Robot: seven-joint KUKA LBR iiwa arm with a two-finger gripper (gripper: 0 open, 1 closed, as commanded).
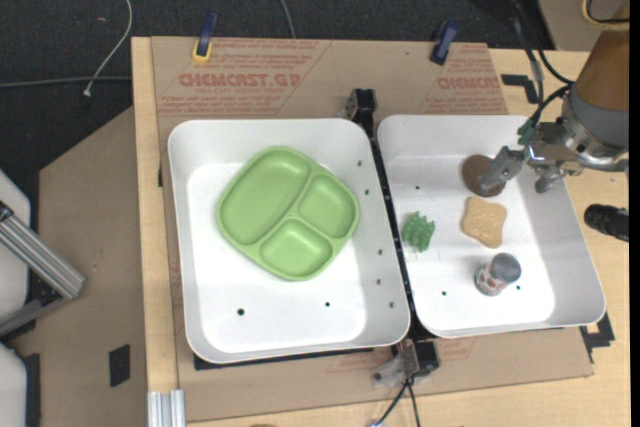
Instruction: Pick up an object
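Observation:
In the right bin [560,300], a tan block [484,221] lies near the middle. A small green spiky piece [418,231] sits by the bin's left wall, and a little grey and red can [497,274] lies toward the front. A brown round object [474,169] rests at the back. My gripper [518,179] hangs over the bin's back right, just right of that brown object. Its fingers are spread, and the left fingertip [491,182] overlaps the brown object's edge. Nothing sits between the fingers.
The left bin [200,315] holds a green divided plate [288,212]. A black divider with clamps [361,103] runs between the bins. The grey arm with its orange band [605,85] comes in over the right bin's far right corner.

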